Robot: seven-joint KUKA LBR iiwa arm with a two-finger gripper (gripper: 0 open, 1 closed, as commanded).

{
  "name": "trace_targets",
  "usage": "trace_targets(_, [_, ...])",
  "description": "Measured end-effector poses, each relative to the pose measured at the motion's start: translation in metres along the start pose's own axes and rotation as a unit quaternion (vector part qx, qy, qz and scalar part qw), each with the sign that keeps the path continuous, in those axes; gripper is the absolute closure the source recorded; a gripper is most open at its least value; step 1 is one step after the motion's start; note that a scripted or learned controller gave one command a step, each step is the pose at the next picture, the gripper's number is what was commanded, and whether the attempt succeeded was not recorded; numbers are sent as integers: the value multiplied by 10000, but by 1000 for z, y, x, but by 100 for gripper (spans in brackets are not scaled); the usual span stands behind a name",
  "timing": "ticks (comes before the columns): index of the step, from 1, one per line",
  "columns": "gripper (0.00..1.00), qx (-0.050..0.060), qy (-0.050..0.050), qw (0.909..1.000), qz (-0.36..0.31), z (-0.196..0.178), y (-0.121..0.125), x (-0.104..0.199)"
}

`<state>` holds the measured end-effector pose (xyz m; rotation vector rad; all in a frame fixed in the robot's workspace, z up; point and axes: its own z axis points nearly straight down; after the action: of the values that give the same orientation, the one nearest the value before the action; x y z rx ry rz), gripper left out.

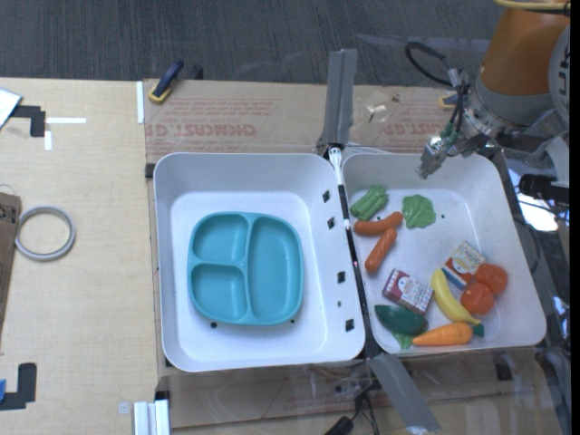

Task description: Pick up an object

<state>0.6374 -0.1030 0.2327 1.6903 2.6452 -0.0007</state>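
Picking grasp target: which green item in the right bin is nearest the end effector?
The flat green lettuce-like leaf, just below the end effector; the green pepper-like piece lies farther left.

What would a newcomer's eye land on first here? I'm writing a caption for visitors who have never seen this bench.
Probably the turquoise divided tray, alone in the left bin. Next, the bright toy food crowded in the right bin: a banana, tomatoes and carrots. Above that bin's far edge hangs the gripper on its orange-banded arm.
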Motion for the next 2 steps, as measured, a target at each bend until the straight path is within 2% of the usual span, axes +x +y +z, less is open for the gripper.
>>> trace_targets(1, [0,12,16,9957,-931,42,-73,47])
trace_targets(2, [0,2,5,9935,-1139,1,24,-1])
